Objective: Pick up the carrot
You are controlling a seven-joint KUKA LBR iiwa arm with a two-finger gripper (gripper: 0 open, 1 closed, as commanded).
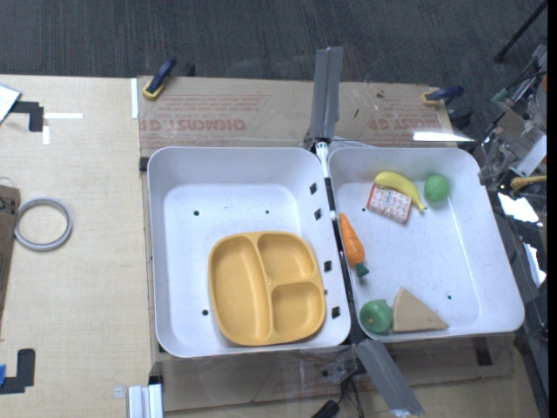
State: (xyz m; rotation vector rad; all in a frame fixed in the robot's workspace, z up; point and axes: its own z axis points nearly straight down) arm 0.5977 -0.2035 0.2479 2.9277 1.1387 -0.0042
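**Waiting at the edge, carrot untouched**

Sitting at the right edge, the claw (513, 159) is too cluttered to tell open from closed. The carrot (352, 240) is lying in the right bin (487, 259), against its left wall. Approach seems not yet begun; reaching left and descending is needed.

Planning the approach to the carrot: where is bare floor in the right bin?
Bare floor: middle of the right bin, between carrot and right wall. Crowded: banana, card, green ball up top; apple, wedge below.

Lab bench: clamped cardboard (261, 111), twin white bins (174, 181), tape roll (42, 224)
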